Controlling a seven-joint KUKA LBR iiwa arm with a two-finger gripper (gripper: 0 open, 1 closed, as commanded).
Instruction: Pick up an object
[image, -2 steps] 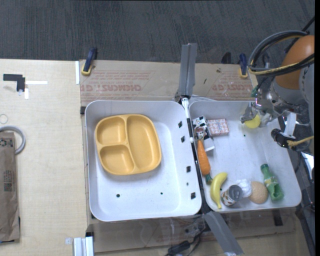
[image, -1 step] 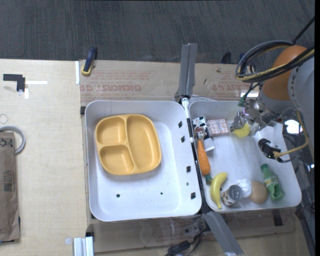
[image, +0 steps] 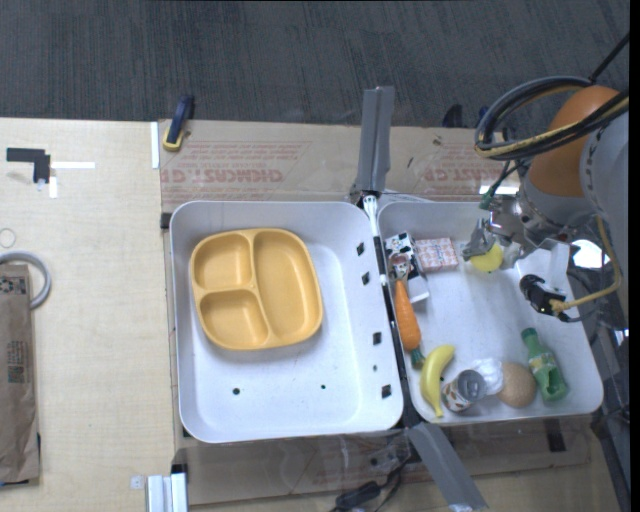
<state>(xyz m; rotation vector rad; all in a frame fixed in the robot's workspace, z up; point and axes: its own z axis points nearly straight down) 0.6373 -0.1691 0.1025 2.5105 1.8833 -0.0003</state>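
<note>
Can (image: 463, 390) and banana (image: 435, 374) sit at front; I see gripper (image: 487, 246) clamped on a yellow object (image: 487, 259) in right bin (image: 480, 310) back.

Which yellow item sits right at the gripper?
The small yellow object at the gripper, near the right bin's top; the banana and yellow plate lie well away.

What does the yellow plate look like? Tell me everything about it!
The yellow plate looks like smooth plastic, a rounded rectangle split by raised ridges into three compartments: one big on the right side of the view, two smaller on the left. Nothing lies in it. It sits flat, slightly turned, in the upper left part of the left white bin, touching only the bin's floor.
</note>
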